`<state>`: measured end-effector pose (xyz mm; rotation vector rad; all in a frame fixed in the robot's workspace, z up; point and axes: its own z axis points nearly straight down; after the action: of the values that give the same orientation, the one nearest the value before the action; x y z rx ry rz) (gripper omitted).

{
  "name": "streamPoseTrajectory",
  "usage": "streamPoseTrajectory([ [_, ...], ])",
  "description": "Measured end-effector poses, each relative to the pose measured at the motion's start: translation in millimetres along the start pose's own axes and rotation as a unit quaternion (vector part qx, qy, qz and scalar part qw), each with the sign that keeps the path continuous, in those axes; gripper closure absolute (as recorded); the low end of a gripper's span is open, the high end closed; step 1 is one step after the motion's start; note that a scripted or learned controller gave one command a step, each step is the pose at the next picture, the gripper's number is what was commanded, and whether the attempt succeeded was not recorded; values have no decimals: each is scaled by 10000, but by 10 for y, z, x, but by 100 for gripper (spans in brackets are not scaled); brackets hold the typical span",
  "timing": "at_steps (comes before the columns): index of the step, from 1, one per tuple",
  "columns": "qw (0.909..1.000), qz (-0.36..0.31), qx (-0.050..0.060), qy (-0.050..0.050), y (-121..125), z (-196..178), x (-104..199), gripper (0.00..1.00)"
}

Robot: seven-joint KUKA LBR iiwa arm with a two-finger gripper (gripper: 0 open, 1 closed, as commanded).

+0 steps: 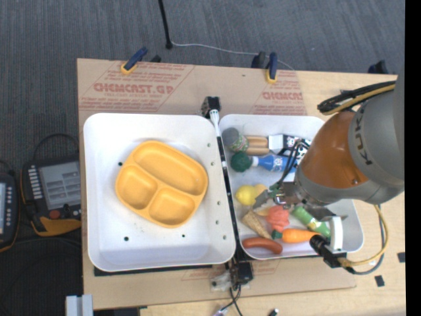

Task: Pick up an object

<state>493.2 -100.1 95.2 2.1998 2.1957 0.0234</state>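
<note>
Looks like a robotics lab to me, not anybody's home. You've got a big grey and orange industrial arm parked over a plywood worktop that's held down with blue and yellow clamps, sitting on grey office-type carpet. 2 white bins sit side by side, 1 with a yellow divided plate, the other full of toy food. There's a control pendant off to the left and loose cables trailing around

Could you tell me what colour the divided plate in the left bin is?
The divided plate is yellow-orange, clearest in the camera view.
</note>
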Motion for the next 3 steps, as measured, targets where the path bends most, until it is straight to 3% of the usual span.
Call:
streamPoseTrajectory([
  [1, 9998, -13, 172, 56, 1029, -536, -404, 0],
  [2, 9998, -14, 178, 64, 1038, 33, -940, 0],
  [3, 9994, -27, 328, 87, 1692, -32, -1134, 0],
])
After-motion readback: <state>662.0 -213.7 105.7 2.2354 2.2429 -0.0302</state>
